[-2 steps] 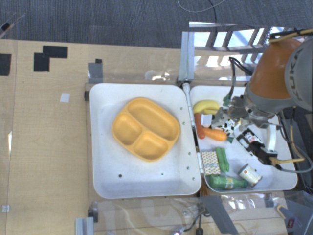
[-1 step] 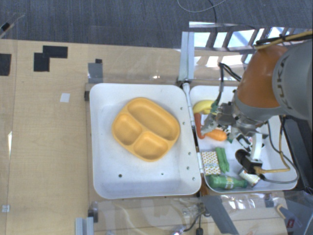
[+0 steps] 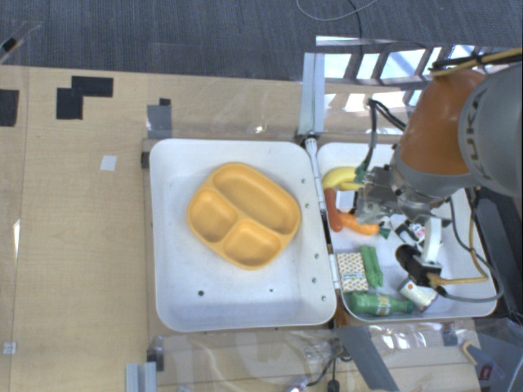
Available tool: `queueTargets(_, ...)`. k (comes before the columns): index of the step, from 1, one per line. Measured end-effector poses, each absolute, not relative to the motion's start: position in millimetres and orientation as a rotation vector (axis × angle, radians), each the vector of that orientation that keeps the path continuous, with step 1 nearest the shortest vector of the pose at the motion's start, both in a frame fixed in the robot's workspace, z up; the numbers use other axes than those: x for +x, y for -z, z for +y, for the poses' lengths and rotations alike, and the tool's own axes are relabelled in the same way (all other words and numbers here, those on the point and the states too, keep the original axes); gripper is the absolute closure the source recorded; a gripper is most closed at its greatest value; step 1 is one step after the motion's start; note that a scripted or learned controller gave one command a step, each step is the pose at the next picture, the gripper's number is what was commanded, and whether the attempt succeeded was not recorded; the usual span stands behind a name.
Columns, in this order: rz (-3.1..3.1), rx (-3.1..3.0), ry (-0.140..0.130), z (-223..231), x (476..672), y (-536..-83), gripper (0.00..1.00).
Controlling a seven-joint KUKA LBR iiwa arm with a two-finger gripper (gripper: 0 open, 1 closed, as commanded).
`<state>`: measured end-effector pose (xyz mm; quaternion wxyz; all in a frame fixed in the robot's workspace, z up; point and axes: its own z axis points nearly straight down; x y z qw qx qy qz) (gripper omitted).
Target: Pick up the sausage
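1. A pale wooden bench (image 3: 82, 243) is sitting in front of grey carpet (image 3: 163, 23), carrying a left bin (image 3: 176, 300) with a yellow divided plate (image 3: 245, 215) and a right bin (image 3: 425, 315) crowded with toy food.
2. The arm (image 3: 441, 129) is hanging over the right bin, its gripper (image 3: 377, 209) pointing down near the bin's upper middle. Whether it is spread or closed I cannot tell, since the wrist is covering it.
3. The sausage (image 3: 330, 207), a reddish piece as far as I can judge, is lying at nine o'clock from the gripper, along the bin's left wall. Nothing is showing in the gripper's grasp.
4. A banana (image 3: 339, 178) is sitting at twelve o'clock from the sausage, and a carrot (image 3: 359, 224) is lying at four o'clock, between sausage and gripper.
5. Likely trouble: the gripper is looking closer to the carrot, so a straight descent may be taking the wrong item.
6. The wall is crowding the sausage, so one side of the gripper may be striking the rim or pushing the sausage aside.
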<state>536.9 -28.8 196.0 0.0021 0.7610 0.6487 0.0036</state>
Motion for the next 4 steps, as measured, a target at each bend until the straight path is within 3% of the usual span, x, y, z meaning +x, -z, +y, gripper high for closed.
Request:
queueTargets(1,2.326,2.107,-0.005,-45,508.0,-185,1.0)
queueTargets(2,2.072,2.354,-0.007,-95,490.6,-315,1.0)
queueTargets(3,2.105,2.326,-0.007,-29,493.3,-296,1.0)
queueTargets(4,1.859,2.529,-0.006,29,540.4,-345,1.0)
